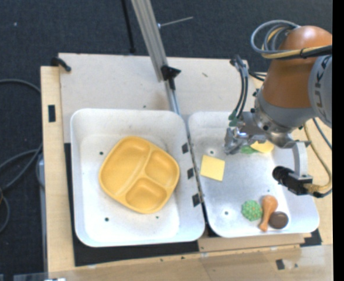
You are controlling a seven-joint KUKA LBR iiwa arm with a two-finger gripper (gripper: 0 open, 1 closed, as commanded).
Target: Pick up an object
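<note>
- From my seat I see the arm (292, 75) reaching in from the right, its grey body and orange band hanging over the far part of the right bin (218, 212)
- The gripper (235, 140) sits low over that bin's far left area, pointing toward the bin floor; whether it is released or clenched I cannot tell from this angle
- Nothing shows between its tips that I could call a grasp
- A flat yellow square (213, 168) lies on the bin floor just near side of the gripper, apart from it
- Just beside the gripper, partly under the wrist, I see a yellow piece (264, 147) and a bit of something green (247, 150); too hidden to name
- Toward the near right corner of the same bin lie a bumpy green ball (251, 210), an orange drumstick-shaped toy (268, 209) and a brown round piece (279, 220), the three close together
- The left bin (89, 218) holds a yellow divided plate (139, 174) with three compartments, sitting flat near the middle
- A metal post (151, 34) rises from the bench behind the bins
</note>
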